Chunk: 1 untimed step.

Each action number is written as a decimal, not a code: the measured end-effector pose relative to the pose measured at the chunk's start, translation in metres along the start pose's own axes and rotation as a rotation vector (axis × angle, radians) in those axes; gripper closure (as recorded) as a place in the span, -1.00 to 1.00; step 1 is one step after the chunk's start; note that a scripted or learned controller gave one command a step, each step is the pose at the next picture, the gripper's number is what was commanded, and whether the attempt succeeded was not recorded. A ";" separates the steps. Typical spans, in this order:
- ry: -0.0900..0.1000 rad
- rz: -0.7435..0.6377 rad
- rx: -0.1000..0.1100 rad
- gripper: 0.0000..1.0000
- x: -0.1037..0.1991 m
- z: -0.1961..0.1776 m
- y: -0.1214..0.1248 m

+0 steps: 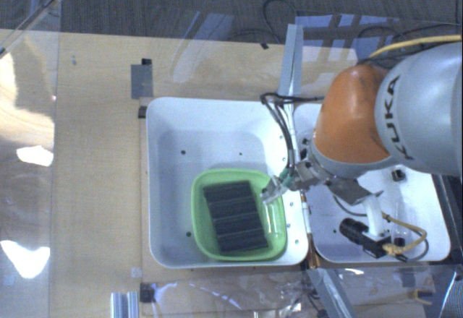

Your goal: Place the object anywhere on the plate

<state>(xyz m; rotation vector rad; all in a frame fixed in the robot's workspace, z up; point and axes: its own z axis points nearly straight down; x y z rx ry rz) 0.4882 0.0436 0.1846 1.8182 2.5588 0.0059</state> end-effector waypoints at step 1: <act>-0.001 0.016 -0.003 -1.00 -0.032 -0.001 0.014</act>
